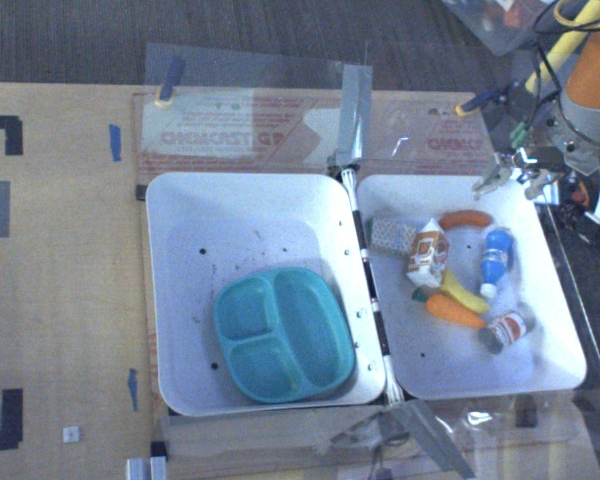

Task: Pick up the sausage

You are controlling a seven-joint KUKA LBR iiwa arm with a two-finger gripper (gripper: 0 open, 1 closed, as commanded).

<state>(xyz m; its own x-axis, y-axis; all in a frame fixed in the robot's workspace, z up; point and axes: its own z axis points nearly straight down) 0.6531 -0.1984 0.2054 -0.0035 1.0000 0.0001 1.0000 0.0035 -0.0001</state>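
The camera view looks down on a bench carrying two shallow white bins side by side. The left bin holds a teal divided plate toward its near half. The right bin holds a cluster of small items: the sausage, reddish-orange, lies near the far wall, just beside a small printed carton on one side and a blue bottle on the other. A grey mesh piece lies beside the carton. Nearer the camera lie a yellow banana, an orange carrot touching it, and a small can. The arm enters from the right, and its end effector hangs above the far right corner of the right bin, apart from the sausage and not touching any item; its thin metal fingers appear spread, with nothing between them. The pick appears not yet begun. Risk assessment: the sausage sits close to the bin wall and between the carton and the bottle, so a descending finger could strike the wall or a neighbour and deflect. A rounded, smooth sausage could roll away or squeeze out if the fingers close off-centre. The carrot is similar in colour, so a mistaken target is possible.
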